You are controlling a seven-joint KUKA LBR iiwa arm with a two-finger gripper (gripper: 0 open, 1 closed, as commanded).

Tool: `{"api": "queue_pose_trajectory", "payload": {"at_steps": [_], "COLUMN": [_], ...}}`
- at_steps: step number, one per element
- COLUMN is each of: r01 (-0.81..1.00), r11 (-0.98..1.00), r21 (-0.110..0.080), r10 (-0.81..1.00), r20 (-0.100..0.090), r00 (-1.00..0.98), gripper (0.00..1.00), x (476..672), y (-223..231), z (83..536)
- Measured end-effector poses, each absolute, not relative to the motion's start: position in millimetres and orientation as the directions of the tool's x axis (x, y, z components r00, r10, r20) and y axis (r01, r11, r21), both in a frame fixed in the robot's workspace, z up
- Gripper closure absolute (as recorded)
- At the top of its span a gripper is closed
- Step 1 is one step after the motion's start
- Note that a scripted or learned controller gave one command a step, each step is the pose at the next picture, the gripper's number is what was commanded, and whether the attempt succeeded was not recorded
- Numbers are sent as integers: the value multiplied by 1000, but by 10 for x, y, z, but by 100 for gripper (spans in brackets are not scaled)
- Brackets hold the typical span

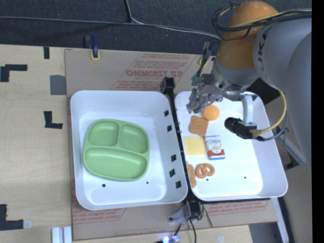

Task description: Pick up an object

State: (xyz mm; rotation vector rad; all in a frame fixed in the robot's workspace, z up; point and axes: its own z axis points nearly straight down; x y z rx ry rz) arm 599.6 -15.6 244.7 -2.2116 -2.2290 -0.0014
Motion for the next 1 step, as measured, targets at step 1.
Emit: {"api": "queue_pose_trajectory", "payload": {"at_steps": [1], "r01": [1000], "r11": [7], "r21": [-2], "r10": [1000], "r20": [0], "r00": [-7], "gripper": [100], "x": [6190], "y": [397], "z": [2279]}}
